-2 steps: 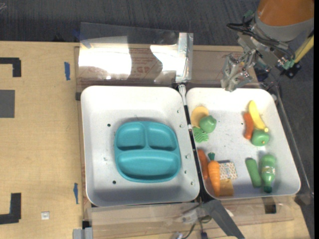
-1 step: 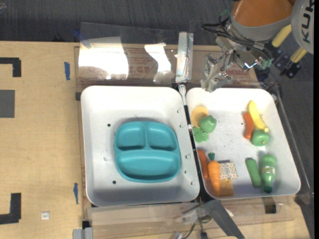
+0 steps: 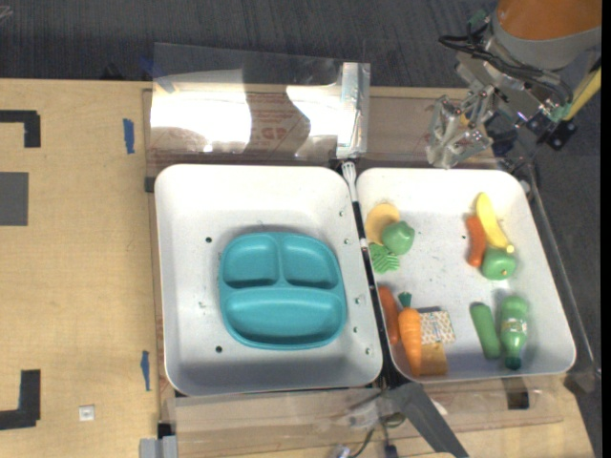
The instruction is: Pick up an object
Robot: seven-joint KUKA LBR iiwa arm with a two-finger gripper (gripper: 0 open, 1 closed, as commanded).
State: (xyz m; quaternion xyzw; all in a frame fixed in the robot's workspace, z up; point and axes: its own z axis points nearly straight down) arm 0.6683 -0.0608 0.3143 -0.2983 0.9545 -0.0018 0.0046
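My gripper [image 3: 456, 143] hangs above the back rim of the right bin [image 3: 549, 284], near its far left corner, with its fingers apart and nothing between them. Below it the bin holds toy food. A green apple [image 3: 397, 237] rests against a yellow piece [image 3: 379, 215], with a leafy green piece [image 3: 383, 260] beside them. On the right lie a banana [image 3: 490, 219], an orange-red stick [image 3: 474, 241] and a round green fruit [image 3: 497, 264]. Toward the front are a carrot [image 3: 409, 334], a speckled box [image 3: 437, 328], a cucumber [image 3: 484, 330] and a green bottle [image 3: 514, 328].
The left bin [image 3: 181, 218] holds a teal divided plate [image 3: 282, 289]. A clear plastic sheet [image 3: 258, 113] lies behind the left bin. The wooden bench [image 3: 72, 256] stretches to the left. The arm with its orange band [image 3: 544, 8] comes in from the top right.
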